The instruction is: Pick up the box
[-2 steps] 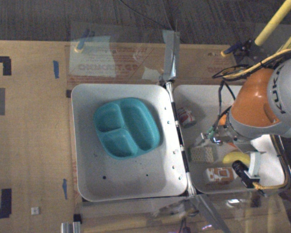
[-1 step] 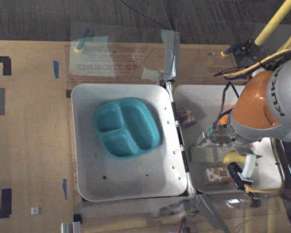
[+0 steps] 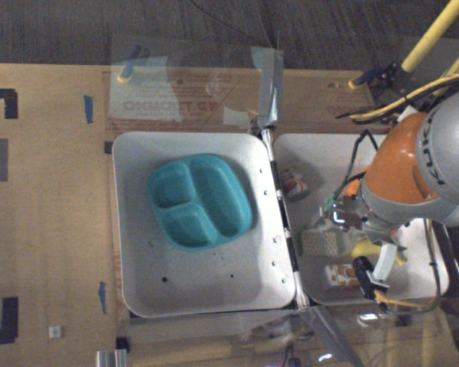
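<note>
Box (image 3: 341,274) lies in rt bin (image 3: 306,153) under arm (image 3: 413,167); jaws' state unclear.

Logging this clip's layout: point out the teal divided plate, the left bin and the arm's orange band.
teal divided plate (image 3: 200,202): camera view, on the ridge between its compartments.
left bin (image 3: 206,285): camera view, on the bare floor near its front rim.
orange band (image 3: 394,167): camera view, on its rounded top surface.

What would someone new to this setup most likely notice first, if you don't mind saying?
Probably the teal divided plate, lying alone in the left bin. Next, the grey arm's orange band, looming over the right bin, where a few small items lie close together beneath the wrist.
</note>
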`<state>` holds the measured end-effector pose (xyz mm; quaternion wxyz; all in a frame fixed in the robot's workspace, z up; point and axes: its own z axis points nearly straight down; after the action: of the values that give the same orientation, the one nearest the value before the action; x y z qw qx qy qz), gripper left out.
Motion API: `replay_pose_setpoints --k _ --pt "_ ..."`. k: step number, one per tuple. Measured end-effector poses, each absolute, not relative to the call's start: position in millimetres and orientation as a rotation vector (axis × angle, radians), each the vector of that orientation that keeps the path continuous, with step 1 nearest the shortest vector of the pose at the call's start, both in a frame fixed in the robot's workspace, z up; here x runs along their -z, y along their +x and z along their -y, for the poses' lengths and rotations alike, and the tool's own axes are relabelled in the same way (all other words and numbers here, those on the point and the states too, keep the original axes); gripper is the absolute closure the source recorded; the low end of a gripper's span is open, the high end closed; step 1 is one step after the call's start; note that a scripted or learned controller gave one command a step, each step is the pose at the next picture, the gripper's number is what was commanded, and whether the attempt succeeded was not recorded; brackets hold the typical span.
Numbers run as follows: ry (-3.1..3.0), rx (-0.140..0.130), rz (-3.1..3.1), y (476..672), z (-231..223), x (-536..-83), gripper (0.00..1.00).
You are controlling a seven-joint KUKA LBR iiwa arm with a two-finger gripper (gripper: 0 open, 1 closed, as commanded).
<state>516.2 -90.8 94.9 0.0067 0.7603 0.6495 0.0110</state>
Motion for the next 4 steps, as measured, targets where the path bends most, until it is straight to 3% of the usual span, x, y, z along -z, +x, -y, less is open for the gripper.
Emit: replay_pose_setpoints --k 1,2,3,4 --pt "2.02 -0.001 -2.404 480.3 42.5 -183.7 0.0" --pt "2.093 -0.001 -2.341 481.1 48.1 -183.6 0.0" --pt "2.233 0.002 -2.214 478.7 99.3 -116.4 0.0" --pt "2.394 -0.016 -2.025 516.0 100.4 -92.5 0.0"
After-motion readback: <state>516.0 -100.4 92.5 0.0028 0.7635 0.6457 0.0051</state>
